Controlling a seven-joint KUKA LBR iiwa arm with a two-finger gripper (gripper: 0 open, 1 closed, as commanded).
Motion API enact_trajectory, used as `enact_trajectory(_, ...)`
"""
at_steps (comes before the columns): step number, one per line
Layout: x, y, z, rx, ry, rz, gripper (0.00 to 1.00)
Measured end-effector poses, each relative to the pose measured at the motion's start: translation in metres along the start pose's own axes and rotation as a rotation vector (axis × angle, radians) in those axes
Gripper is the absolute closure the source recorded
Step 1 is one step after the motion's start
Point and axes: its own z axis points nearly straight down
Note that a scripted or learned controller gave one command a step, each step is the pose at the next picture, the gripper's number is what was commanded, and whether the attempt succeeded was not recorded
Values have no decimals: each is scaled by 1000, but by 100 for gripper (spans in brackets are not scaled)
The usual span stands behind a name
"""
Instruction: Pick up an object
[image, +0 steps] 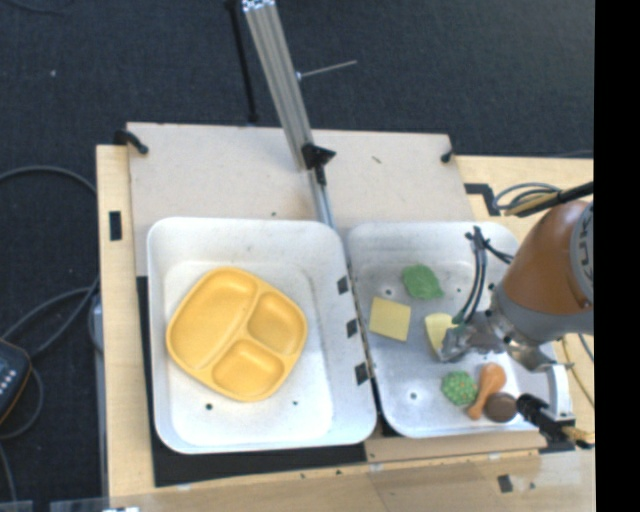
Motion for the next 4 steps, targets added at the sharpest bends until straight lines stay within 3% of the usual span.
enact_trajectory(2,2,0,-101,1,1,-9,100)
enact_trajectory(4,99,56,-125,6,5,-13,100)
